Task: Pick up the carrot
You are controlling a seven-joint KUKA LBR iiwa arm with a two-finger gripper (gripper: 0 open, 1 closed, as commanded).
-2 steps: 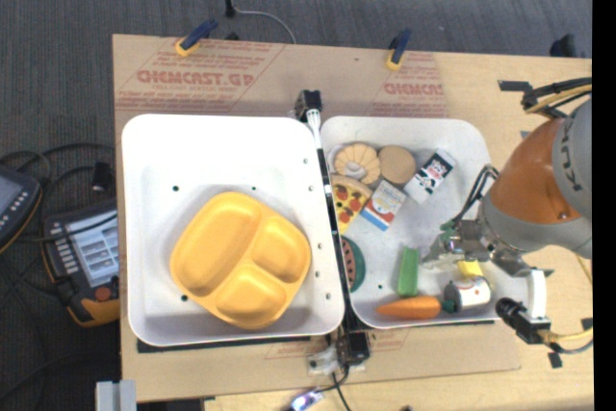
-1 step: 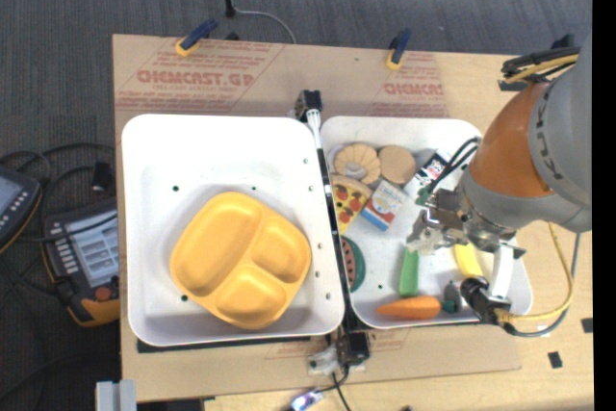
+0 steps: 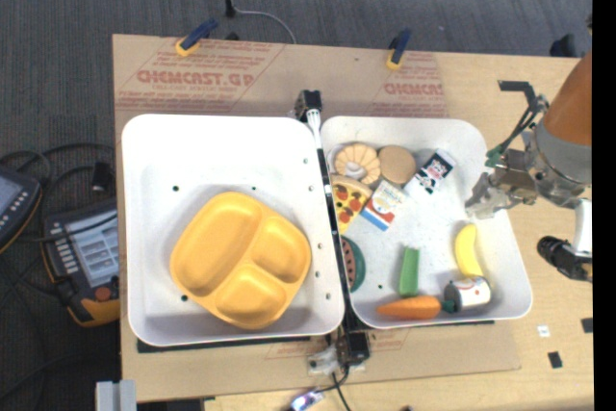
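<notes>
My fingers [image 3: 486, 199] hang over the right rim of the right bin [image 3: 500, 149], and from this angle I cannot tell whether they are spread or closed; nothing visible sits between them. The carrot [image 3: 409, 308] lies flat on the bin floor, well below me in this view and off toward the bin's near wall, its length running side to side. Between it and me sits the banana [image 3: 467, 250], just under my fingers, and a small can [image 3: 467, 294] rests touching or nearly touching the carrot's end nearest me. A green block [image 3: 410, 269] stands just above the carrot's middle. I judge the task barely begun: the carrot is untouched, and I have yet to travel over it, come down past the can, close and lift.
</notes>
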